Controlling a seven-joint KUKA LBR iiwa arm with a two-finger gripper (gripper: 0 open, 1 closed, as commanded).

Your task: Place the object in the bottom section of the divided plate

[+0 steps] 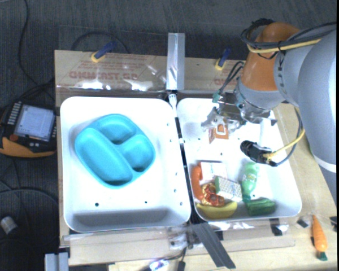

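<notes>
The blue divided plate (pixel 114 147) lies in the left bin (pixel 79 208); it has one long section at the lower left and two smaller ones at the upper right. My gripper (pixel 220 126) hangs over the upper part of the right bin (pixel 288 193), right of the plate. A small orange and white object (pixel 220 132) sits between its fingers, lifted off the bin floor. The gripper is shut on that object.
The right bin's lower half holds a green bottle (pixel 250 179), a dark green piece (pixel 260 206), a banana (pixel 217 210), a white packet (pixel 229 188), red fruit (pixel 209 195) and a white box (pixel 212 168). A black plug (pixel 252 149) on a yellow cable hangs below the wrist. A toy carrot (pixel 319 237) lies outside at the right.
</notes>
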